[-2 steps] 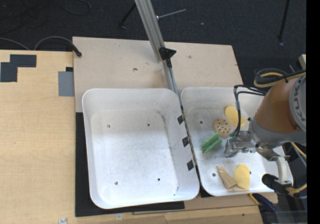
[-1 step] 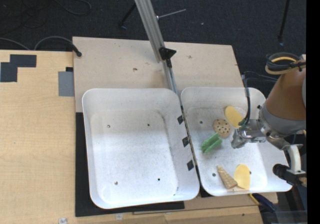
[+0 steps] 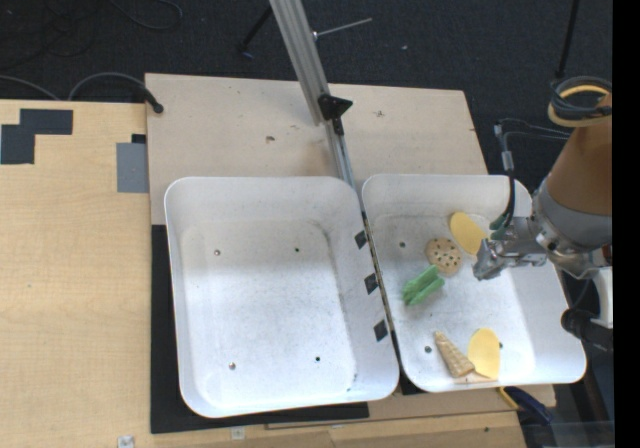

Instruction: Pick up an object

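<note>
The right bin (image 3: pixel 520 366) holds several small objects. A yellow oval piece (image 3: pixel 466 230) lies near its back, with a tan spotted cookie-like disc (image 3: pixel 443 255) just in front of it. A green object (image 3: pixel 423 286) lies toward the bin's left side. At the front lie a tan cone (image 3: pixel 453 355) and a second yellow piece (image 3: pixel 485 352), side by side. My gripper (image 3: pixel 487 264) hangs low over the right bin, right of the cookie disc and just below the yellow oval. Nothing shows between its tips.
The left bin (image 3: pixel 190 236) stands beside the right one, sharing a divider with black clips (image 3: pixel 368 281). A slanted aluminium post (image 3: pixel 300 46) rises behind the bins. The arm's orange band (image 3: pixel 585 171) is at the right edge, over the right bin's rim.
</note>
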`<state>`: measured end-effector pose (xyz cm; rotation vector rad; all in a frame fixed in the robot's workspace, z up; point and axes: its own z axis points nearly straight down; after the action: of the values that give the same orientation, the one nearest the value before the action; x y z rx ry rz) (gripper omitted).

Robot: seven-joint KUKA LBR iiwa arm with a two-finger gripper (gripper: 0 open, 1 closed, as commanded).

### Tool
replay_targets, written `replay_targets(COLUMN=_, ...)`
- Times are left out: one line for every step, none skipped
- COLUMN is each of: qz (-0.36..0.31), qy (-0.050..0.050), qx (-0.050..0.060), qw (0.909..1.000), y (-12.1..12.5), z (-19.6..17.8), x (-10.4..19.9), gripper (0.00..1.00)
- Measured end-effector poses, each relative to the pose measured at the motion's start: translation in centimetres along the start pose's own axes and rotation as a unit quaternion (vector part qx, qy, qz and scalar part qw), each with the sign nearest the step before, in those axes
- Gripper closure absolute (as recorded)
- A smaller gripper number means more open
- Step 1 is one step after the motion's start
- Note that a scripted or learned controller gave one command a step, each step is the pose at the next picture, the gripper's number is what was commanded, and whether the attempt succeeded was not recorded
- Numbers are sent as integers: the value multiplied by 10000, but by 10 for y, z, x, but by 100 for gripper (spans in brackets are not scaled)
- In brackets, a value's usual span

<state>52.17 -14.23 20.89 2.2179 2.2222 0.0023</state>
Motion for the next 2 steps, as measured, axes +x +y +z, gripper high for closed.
replay_targets(qz=-2, qy=0, qx=5, qw=10000, y=1, z=-36, x=-1, gripper=100)
replay_targets(qz=-9, qy=13, qx=33, qw=10000, y=13, z=-22, x=47, gripper=100)
